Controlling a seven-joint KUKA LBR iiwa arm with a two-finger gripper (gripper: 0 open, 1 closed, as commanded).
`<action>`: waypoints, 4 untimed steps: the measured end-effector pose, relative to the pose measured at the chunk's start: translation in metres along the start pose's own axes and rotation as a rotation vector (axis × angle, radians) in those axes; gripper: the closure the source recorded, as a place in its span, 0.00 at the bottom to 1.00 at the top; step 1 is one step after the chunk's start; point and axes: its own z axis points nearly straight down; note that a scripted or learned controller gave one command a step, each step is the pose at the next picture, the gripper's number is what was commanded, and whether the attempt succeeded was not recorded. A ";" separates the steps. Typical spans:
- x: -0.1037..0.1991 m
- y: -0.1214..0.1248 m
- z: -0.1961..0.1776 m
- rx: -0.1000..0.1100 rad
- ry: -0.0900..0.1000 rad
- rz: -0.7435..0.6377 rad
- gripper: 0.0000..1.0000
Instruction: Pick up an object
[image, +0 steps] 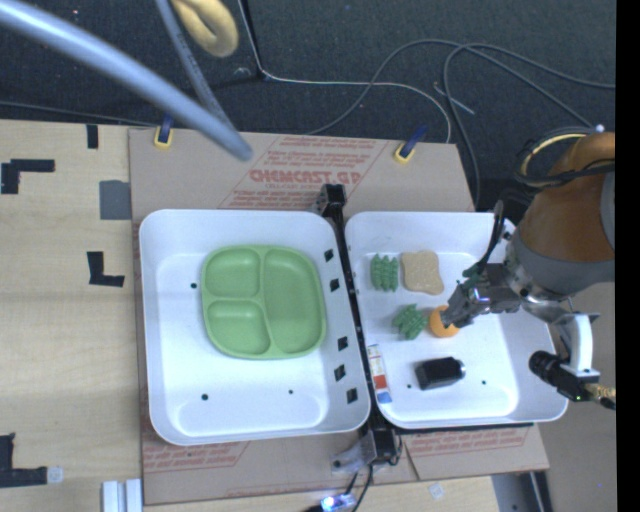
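Here the arm (565, 225), grey with its orange band, reaches in from the right and hangs over the right bin (500, 400); its pincer (462, 308) is low over the bin floor, right at a small orange object (441, 322), which lies just beside the tips and seems to touch them; whether the pincer is apart or together cannot be told from this slant, and nothing can be seen clamped in it; the right bin also holds a tan bread-like slice (421, 271) near its upper middle, a ridged green piece (384, 272) just left of the slice, a leafy green piece (408, 322) touching or nearly touching the orange object on its left, and a black block (438, 373) lower down, apart from the rest; the left bin (165, 300) holds a green divided plate (265, 302) with three compartments, lying flat near the bin's middle; both bins sit side by side on a cardboard sheet (300, 165) with red print, laid on the wooden tabletop (50, 300); dark cables (400, 70) trail across the dark ground beyond the cardboard.
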 end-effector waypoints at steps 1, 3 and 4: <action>0.000 0.001 -0.053 -0.001 0.000 -0.001 1.00; 0.109 0.026 -0.020 0.008 0.002 -0.005 1.00; 0.161 0.029 -0.007 0.008 0.002 -0.005 1.00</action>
